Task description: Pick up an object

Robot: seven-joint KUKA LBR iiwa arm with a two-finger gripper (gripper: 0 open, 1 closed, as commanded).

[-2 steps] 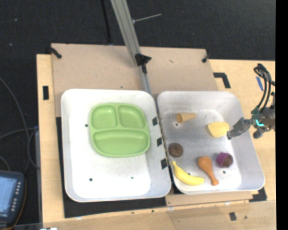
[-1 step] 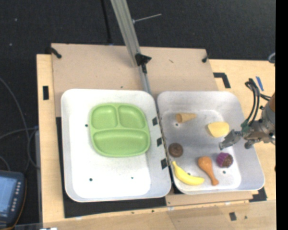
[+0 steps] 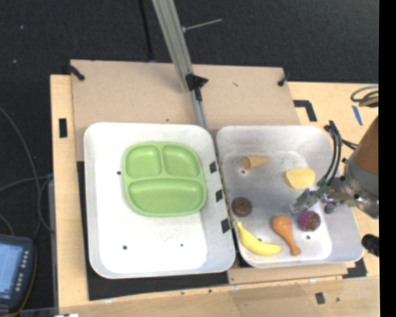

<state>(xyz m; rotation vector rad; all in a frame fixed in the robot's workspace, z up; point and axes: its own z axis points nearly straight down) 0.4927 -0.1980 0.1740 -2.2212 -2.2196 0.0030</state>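
The right bin (image 3: 277, 140) holds a yellow banana (image 3: 255, 241), an orange drumstick-shaped piece (image 3: 286, 232), a dark purple ball (image 3: 308, 220), a pale yellow lump (image 3: 299, 177), a tan cone (image 3: 254, 162) and a small brown ball (image 3: 241, 207). My gripper (image 3: 311, 202) reaches in from the right edge and hangs just above the purple ball, between it and the yellow lump. I see nothing gripped between its fingers.
The left bin (image 3: 105, 243) carries a green three-compartment plate (image 3: 164, 179). A grey metal post (image 3: 175, 38) rises behind the bins. A screen device (image 3: 6, 266) lies at the lower left, off the bench.
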